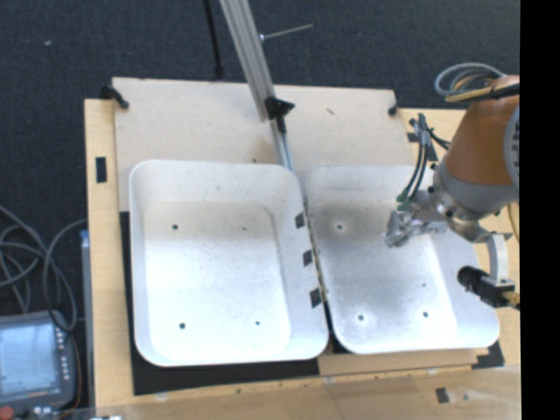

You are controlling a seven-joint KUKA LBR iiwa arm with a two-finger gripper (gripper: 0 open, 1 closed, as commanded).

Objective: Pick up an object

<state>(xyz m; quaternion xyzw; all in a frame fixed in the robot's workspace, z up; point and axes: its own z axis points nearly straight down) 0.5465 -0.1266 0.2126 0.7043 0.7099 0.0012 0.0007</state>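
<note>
My gripper (399, 232) hangs low over the right bin (376, 335), in its upper middle part, just right of the bin's centre line. The grey wrist and the orange band of the arm (481, 151) reach in from the right above it. The bin floor around the gripper is white with dark speckles and a few small holes.
The left bin (153, 234) lies beside the right one, and their raised rims meet at the middle. A slanted aluminium post (249, 51) rises from behind the bins. The wooden bench (201, 103) borders both bins, with cables and a small screen at the far left.
</note>
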